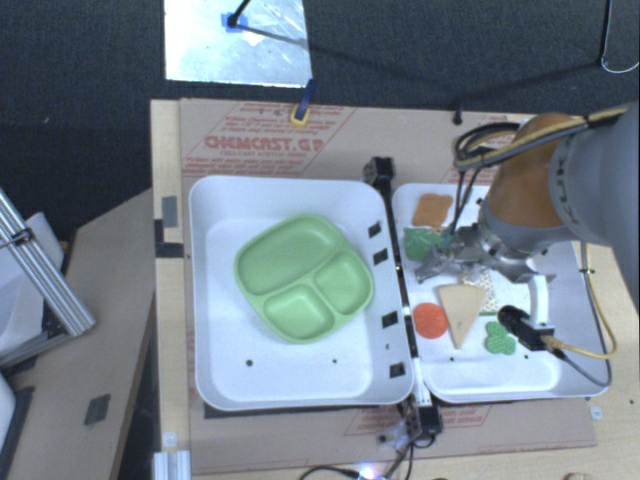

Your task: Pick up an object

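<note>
Arm was down in the right bin, hand low over the dark green piece at center-right of frame; couldn't tell its state. Looked like the reach/grasp step. Next move called for closing squarely on that piece, clear of the tan wedge and red disc just below.

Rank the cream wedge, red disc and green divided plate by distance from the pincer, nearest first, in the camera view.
1. Cream wedge: in the right bin, just below the pincer.
2. Red disc: right bin, beside the wedge's left edge, slightly farther out.
3. Green divided plate: in the left bin, across the divider, clearly farthest.
</note>
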`<state>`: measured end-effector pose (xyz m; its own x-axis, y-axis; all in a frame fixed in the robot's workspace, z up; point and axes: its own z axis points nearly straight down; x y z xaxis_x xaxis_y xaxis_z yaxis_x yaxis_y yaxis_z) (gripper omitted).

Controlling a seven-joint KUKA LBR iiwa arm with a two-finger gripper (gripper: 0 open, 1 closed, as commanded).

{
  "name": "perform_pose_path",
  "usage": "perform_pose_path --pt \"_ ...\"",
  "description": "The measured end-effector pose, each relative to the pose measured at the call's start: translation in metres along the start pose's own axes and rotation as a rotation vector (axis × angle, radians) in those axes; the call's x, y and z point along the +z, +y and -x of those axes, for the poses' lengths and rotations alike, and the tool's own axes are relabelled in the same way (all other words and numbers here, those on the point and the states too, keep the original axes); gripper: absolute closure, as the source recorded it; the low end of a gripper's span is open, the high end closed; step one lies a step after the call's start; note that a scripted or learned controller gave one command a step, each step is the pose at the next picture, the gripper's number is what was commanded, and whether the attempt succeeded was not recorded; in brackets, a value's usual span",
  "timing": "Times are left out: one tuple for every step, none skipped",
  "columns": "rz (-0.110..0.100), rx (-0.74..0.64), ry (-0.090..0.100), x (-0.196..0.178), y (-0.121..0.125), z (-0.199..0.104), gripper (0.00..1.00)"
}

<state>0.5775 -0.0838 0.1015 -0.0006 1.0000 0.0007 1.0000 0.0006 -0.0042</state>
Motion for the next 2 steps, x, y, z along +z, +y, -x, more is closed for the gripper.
perform_pose_path --pt "0.013 0.002 -0.005 0.01 0.004 0.003 0.0" --pt "0.029 0.003 -0.014 -0.003 0.007 0.006 1.0"
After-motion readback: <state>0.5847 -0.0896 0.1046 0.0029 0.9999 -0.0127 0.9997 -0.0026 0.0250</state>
